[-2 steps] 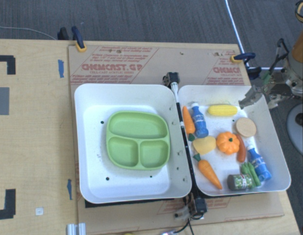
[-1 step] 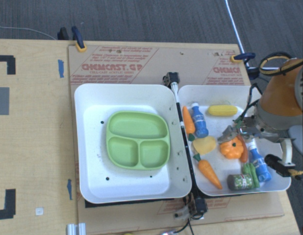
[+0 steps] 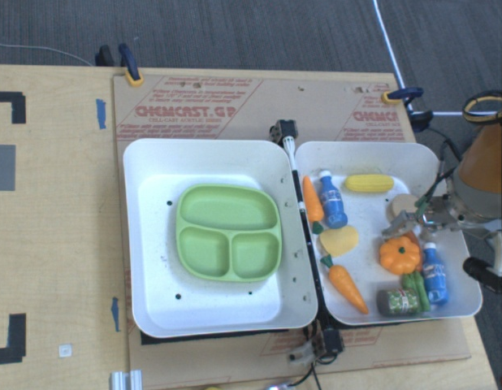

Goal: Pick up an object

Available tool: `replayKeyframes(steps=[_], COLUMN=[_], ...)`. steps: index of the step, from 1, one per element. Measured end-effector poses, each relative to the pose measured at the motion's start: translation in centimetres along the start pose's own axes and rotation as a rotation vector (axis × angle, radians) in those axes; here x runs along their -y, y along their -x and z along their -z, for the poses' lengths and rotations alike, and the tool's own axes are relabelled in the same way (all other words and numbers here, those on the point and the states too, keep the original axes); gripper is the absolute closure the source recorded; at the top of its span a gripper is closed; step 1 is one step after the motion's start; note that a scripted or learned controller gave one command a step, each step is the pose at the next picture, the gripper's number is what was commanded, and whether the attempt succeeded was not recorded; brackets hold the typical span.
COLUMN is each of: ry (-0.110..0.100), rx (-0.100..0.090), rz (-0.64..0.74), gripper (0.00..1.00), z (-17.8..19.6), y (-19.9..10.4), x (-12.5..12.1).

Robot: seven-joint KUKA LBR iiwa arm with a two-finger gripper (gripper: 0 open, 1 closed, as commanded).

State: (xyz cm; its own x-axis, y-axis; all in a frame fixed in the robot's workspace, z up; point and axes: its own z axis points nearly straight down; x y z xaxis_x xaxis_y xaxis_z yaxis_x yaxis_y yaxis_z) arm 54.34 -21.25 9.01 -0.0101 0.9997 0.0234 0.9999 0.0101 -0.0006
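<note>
Right bin [image 3: 361, 315] crowded, gripper [image 3: 413, 220] near rim

Red "CHEMCAST" lettering on the brown board [image 3: 194, 104] under the bins

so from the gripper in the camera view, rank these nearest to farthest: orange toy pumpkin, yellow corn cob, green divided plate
From the gripper, over the right bin:
1. Orange toy pumpkin, just below it in the right bin.
2. Yellow corn cob, up and to the left, near that bin's top wall.
3. Green divided plate, far left, in the left bin.
</note>
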Motion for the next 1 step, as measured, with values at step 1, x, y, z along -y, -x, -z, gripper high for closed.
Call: replayKeyframes(steps=[1], ry=[0.01], rx=[0.02], rz=[-0.003], gripper=[1.0], z=[0.82], y=[0.59], x=[0.04])
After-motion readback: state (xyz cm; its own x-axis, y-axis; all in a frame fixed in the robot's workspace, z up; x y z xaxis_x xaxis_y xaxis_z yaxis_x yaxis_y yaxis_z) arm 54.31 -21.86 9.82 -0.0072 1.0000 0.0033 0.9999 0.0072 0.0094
